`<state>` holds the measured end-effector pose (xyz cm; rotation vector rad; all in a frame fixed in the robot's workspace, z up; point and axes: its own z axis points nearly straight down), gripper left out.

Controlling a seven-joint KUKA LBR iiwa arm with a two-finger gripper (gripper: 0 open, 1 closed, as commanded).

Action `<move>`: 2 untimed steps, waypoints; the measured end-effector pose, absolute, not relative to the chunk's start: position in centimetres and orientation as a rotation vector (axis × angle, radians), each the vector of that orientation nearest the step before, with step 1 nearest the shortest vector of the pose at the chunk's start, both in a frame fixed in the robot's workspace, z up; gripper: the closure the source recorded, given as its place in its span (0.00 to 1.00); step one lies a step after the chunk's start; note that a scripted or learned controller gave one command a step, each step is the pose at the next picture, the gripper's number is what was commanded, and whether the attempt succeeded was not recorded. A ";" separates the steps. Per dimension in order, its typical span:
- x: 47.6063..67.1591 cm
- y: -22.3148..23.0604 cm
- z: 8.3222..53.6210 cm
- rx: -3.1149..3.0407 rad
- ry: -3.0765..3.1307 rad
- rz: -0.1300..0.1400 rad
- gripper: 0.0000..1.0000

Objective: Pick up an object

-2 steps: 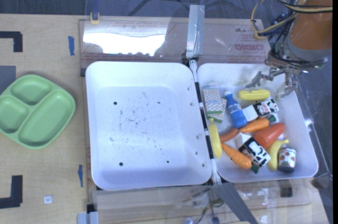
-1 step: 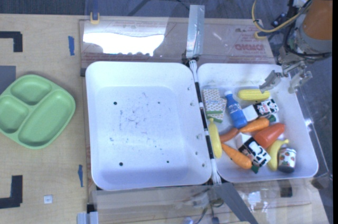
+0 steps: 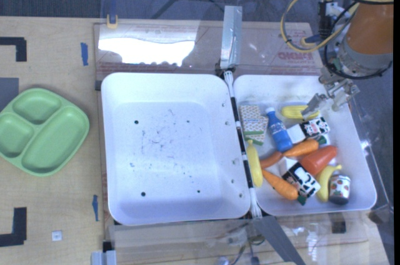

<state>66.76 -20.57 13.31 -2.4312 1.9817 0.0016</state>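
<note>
My gripper [image 3: 326, 100] hangs over the far right part of the right bin [image 3: 365, 195], and its two metal fingers stand apart with nothing between them. Just below and left of it lie a yellow toy [image 3: 292, 111] and a black-and-white spotted item [image 3: 316, 127]. Further into the bin are a blue bottle [image 3: 278, 130], a patterned box [image 3: 252, 119], an orange carrot [image 3: 295, 150], a red pepper [image 3: 319, 157], a second carrot [image 3: 279, 185], a banana [image 3: 253, 165] along the left wall and several other small toys.
The left bin [image 3: 125, 95] sits beside the right one, with a raised divider [image 3: 240, 132] between them. A green divided plate [image 3: 40, 130] rests on the bench at the far left. Yellow cables [image 3: 300, 14] loop beside the arm's orange band [image 3: 372, 29].
</note>
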 end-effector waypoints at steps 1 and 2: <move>66.9 -19.3 12.4 -2.745 1.516 -0.002 0.00; 66.7 -19.4 14.0 -2.894 1.208 -0.003 0.00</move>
